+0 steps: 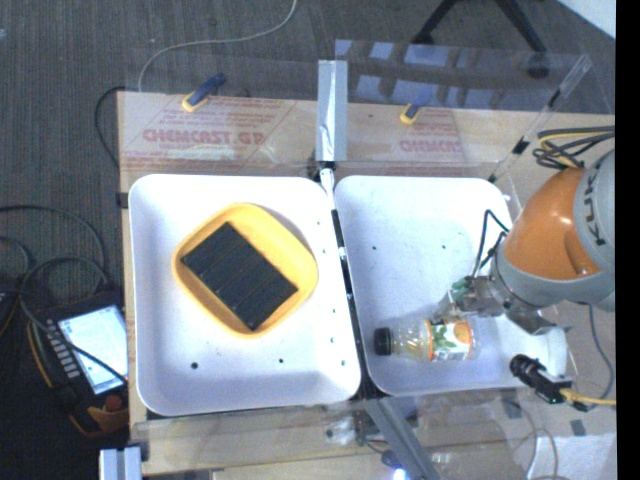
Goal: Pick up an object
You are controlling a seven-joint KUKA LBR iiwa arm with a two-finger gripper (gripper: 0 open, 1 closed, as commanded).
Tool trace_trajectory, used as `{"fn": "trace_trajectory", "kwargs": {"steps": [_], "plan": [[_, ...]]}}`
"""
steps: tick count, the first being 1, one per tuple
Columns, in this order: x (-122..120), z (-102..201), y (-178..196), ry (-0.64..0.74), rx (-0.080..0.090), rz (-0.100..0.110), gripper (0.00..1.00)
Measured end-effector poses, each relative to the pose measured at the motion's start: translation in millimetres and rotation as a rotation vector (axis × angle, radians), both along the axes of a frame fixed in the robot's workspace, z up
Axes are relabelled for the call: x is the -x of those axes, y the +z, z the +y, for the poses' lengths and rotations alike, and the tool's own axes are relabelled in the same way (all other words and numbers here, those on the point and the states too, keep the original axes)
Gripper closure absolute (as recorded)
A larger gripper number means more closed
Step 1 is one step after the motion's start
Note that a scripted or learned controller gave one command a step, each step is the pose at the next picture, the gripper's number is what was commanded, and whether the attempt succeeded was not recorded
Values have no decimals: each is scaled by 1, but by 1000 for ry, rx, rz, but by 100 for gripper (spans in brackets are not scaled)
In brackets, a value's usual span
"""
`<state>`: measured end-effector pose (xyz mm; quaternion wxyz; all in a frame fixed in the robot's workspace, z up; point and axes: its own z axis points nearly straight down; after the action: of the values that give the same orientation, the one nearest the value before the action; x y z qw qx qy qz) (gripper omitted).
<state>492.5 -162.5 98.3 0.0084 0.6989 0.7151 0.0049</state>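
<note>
A small clear bottle (428,339) with a black cap and an orange and green label lies on its side near the front of the right bin (410,238), cap pointing left. My gripper (470,303) sits low at the bottle's right end, just under the orange wrist band, mostly hidden by the arm. A yellow dish (247,267) with a dark ribbed square pad on it rests in the middle of the left bin (160,368).
The arm's grey and orange body (560,238) covers the right bin's right side. Clear plastic walls stand behind the bins. Cables and a tablet (90,343) lie on the floor at the left.
</note>
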Motion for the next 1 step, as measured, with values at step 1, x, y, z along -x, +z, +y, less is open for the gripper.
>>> {"fn": "trace_trajectory", "kwargs": {"steps": [1], "plan": [[2,0,17,219,-4,24,100]]}}
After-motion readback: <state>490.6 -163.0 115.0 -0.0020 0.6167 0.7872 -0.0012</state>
